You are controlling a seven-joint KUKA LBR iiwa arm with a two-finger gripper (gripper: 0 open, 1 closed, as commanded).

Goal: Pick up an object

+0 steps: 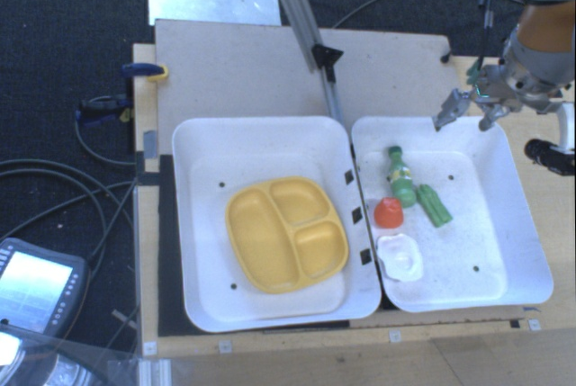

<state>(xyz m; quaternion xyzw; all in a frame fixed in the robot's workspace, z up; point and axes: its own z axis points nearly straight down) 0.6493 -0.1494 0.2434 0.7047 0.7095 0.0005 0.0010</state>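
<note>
Arm [543,24] is reaching in from your right, wrist hanging over the right bin's [517,222] far edge. You are seeing the gripper [468,112] with fingers spread wide, holding nothing. Well below it, the green bottle [400,178], green piece [434,205], orange cap [389,212] and white cup [400,255] are lying inside

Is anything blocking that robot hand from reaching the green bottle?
Nothing visible. The hand hangs above the right white bin's far edge; bare bin floor separates it from the green plastic bottle.
</note>
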